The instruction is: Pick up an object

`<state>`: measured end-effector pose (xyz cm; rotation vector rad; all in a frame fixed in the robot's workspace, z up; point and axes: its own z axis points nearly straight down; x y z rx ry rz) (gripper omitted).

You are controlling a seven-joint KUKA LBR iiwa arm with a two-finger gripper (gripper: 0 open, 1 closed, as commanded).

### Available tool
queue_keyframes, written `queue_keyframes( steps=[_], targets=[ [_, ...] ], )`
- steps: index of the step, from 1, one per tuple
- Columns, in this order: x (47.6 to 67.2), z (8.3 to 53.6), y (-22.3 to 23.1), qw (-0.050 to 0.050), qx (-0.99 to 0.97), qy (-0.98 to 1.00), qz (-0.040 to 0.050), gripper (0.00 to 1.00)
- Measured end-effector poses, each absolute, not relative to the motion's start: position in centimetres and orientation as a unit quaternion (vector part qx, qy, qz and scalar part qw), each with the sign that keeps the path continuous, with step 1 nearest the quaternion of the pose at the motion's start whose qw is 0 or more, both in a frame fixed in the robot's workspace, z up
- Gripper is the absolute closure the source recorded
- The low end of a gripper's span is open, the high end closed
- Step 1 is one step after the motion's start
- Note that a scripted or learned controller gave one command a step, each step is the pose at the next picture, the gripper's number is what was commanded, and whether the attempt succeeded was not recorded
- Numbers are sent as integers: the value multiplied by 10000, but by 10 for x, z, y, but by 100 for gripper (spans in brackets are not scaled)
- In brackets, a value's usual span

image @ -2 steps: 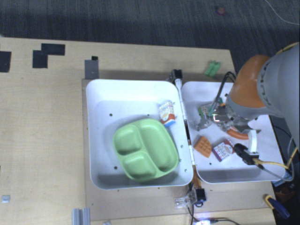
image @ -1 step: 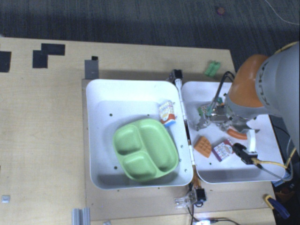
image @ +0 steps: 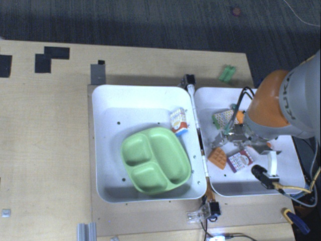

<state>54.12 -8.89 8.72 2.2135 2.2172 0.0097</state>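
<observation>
The grey arm's two-finger gripper [image: 224, 136] is low in the right white bin [image: 286, 187], just above the flat orange waffle-patterned square [image: 217, 157] – whether it is spread or pressed together I cannot tell. The square lies beside a small purple-and-white printed packet [image: 239, 159]. A good try would centre squarely over one piece – not the seam between them – and descend straight before closing.
</observation>
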Motion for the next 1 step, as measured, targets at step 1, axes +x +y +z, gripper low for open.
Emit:
queue_keyframes(
  steps=[1],
  targets=[
    [543,99,-89,63,7062,7079,48,100]
  ],
)
